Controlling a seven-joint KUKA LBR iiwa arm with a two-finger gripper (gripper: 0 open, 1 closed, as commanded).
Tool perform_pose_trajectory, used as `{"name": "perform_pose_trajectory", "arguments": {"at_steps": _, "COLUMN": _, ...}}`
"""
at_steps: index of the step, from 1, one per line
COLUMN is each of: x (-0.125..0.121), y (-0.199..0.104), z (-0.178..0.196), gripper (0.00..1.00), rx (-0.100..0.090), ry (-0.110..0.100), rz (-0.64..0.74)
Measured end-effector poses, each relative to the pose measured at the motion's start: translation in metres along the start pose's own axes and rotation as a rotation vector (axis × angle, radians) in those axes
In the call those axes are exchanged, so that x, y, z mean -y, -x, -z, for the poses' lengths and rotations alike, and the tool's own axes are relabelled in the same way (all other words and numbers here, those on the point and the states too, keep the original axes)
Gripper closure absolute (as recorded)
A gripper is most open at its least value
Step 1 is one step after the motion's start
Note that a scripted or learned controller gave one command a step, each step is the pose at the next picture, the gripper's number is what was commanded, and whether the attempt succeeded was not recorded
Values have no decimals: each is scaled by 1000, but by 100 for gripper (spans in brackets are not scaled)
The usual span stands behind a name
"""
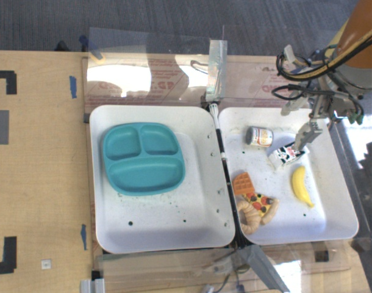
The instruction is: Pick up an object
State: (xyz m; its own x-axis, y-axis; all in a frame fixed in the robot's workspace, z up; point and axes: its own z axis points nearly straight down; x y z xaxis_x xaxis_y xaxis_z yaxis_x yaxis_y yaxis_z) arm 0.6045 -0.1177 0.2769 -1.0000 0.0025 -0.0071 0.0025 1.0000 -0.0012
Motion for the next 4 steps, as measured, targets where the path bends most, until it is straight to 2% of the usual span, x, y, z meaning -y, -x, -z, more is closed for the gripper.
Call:
{"name": "perform_pose_trajectory", "arguments": {"at_steps": 1, "x": -1, "y": 15, "z": -170, "gripper": 0, "rx": -6, "ry": 0, "rz": -176}}
{"name": "perform_pose_trajectory", "arguments": {"at_steps": 2, "x": -2, "y": 18, "z": -159, "gripper": 100, "rx": 10, "ry": -2, "rz": -174}}
{"name": "perform_pose_trajectory", "arguments": {"at_steps": 3, "x": -55, "y": -19, "z": -89, "gripper": 100, "rx": 2, "ry": 2, "rz": -460}}
{"name": "perform_pose_trajectory", "arguments": {"at_steps": 4, "x": -158, "y": -40, "z": -91, "gripper": 100, "rx": -7, "ry": 0, "rz": -789}}
